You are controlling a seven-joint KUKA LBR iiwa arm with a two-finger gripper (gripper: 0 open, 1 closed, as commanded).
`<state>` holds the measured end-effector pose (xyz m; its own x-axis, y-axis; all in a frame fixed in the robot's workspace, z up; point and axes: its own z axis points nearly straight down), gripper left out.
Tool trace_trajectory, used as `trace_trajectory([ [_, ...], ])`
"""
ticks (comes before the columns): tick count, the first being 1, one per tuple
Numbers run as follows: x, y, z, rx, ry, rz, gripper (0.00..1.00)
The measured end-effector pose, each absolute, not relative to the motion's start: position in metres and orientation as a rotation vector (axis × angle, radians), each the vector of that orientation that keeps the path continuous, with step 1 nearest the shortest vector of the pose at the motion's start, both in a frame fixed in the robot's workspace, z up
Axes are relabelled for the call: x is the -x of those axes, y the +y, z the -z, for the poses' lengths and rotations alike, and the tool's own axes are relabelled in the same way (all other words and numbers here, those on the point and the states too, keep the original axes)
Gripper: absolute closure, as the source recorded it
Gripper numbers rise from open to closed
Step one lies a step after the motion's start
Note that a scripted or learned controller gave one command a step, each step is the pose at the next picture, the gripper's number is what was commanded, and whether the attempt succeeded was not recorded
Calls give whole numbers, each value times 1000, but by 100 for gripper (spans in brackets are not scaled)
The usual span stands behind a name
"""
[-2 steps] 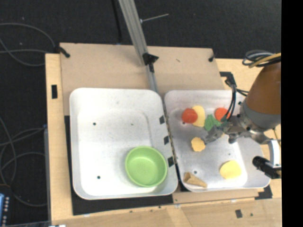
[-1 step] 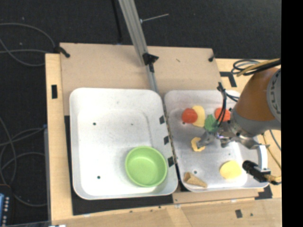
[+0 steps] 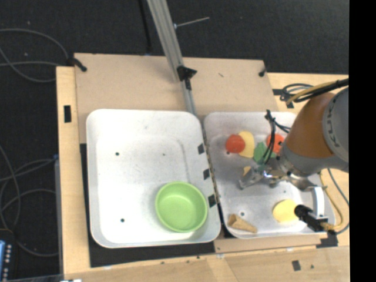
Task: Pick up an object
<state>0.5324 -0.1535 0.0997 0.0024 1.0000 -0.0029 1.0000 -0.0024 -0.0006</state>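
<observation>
My gripper [image 3: 245, 178] is low in the right bin [image 3: 218, 175], near its middle, open over bare bin floor with nothing between its fingers. Just beyond it, at the back of the bin, lies a cluster: a red ball-like object [image 3: 235, 144], a yellow piece [image 3: 247, 139], a green piece [image 3: 260, 152] and an orange object [image 3: 274, 141] partly hidden by the arm. A yellow lemon-like object [image 3: 284, 211] rests near the bin's front right. A tan cone [image 3: 242, 222] lies at the front edge.
A green bowl [image 3: 181, 207] sits in the left bin [image 3: 117, 157] at its front right. A metal pole [image 3: 170, 46] slants up from between the bins at the back. The arm's orange band [image 3: 308, 137] covers the right bin's far right side.
</observation>
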Motion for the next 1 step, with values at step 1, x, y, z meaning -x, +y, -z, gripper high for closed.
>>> trace_trajectory([
  [1,-534,-153,-112,-2225,2212,-5,100],
])
